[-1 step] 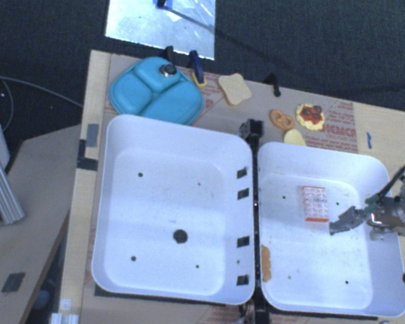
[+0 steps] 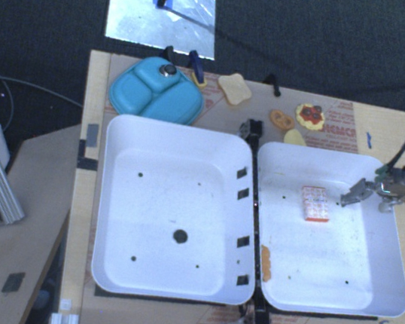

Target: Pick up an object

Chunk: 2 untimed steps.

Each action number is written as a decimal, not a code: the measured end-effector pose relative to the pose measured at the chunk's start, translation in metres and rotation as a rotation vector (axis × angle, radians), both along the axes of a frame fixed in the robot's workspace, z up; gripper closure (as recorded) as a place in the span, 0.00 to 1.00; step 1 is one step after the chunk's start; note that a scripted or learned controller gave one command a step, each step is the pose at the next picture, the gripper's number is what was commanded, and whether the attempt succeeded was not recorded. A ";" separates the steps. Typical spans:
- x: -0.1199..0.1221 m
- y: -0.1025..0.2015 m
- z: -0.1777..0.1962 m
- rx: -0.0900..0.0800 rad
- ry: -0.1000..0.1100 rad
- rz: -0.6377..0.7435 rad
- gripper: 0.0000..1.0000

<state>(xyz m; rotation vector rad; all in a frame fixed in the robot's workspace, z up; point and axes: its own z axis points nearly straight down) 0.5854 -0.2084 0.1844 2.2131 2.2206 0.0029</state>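
1. You see the right bin [image 2: 364, 294] as landmark; the left bin [image 2: 111, 257] adjoins it.
2. Your gripper [image 2: 353, 195] hangs over the right bin's upper right part; whether its jaws are parted you cannot tell.
3. The small box [image 2: 315, 204] lies in that bin, just left of the gripper.
4. An orange piece [image 2: 266, 263], perhaps toy food, lies by the bin's left wall.

A blue divided plate [image 2: 157, 91] sits just behind the left bin [image 2: 126, 138], at its far left corner. A toy slice of toast [image 2: 235, 88] lies further right along that bin's far edge, with a small pizza piece [image 2: 310, 116] and a pretzel-like piece [image 2: 282, 119] beyond it. A shiny metal sheet [image 2: 163, 5] lies well behind the bin.
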 end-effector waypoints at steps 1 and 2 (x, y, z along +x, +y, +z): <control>0.027 0.053 -0.103 0.001 -0.002 0.006 0.00; 0.086 0.001 -0.098 0.005 0.003 0.001 0.00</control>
